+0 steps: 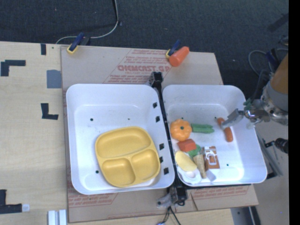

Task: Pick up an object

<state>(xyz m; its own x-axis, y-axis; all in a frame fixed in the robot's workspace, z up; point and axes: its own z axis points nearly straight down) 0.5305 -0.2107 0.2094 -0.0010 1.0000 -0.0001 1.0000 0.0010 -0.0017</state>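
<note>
A pale wooden bench (28,139) fills the left and lower part of the frame, with dark tape marks (13,66) near its left edge. On it lies a brown cardboard sheet (136,67) printed with red lettering, held along its upper edge by two clamps, a yellow one (73,46) at the upper left and an orange one (178,56) at upper centre. Two shallow white bins sit side by side on the cardboard, touching along the middle: the left bin (77,125) and the right bin (206,93).
</note>
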